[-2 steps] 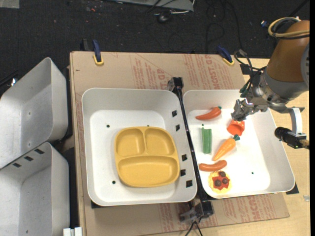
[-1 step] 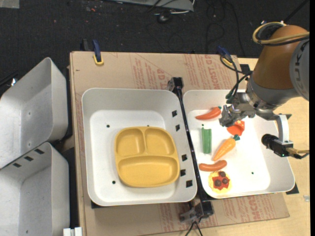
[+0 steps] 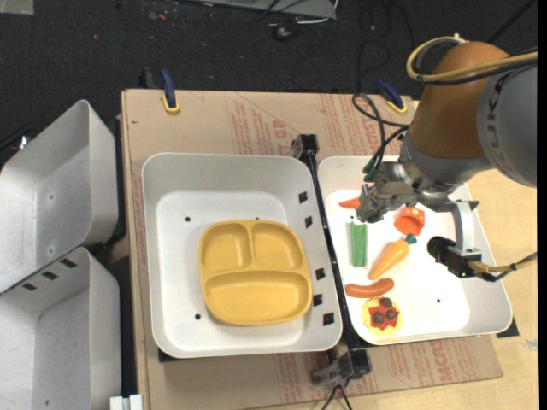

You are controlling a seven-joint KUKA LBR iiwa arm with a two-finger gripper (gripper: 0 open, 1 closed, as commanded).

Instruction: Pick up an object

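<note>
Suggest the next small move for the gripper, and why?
Probably a short drop straight down onto the green cucumber. The gripper sits just above its upper end in the right bin, with nothing seen between its fingers, and the carrot lies apart from it.

Divided tray (image 3: pixel 255 272) in left bin (image 3: pixel 162 229); toy foods (image 3: pixel 376 267) in right bin (image 3: pixel 487 310), hand (image 3: pixel 369 207) above them.

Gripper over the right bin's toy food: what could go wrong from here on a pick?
1. Crowding: the gripper hangs by the green stick, the carrot and the red pepper, so it may nudge a neighbour.
2. The sausage and pizza lie low and flat, so a grasp could slip.
3. Items near the bin's left wall leave little room.
</note>
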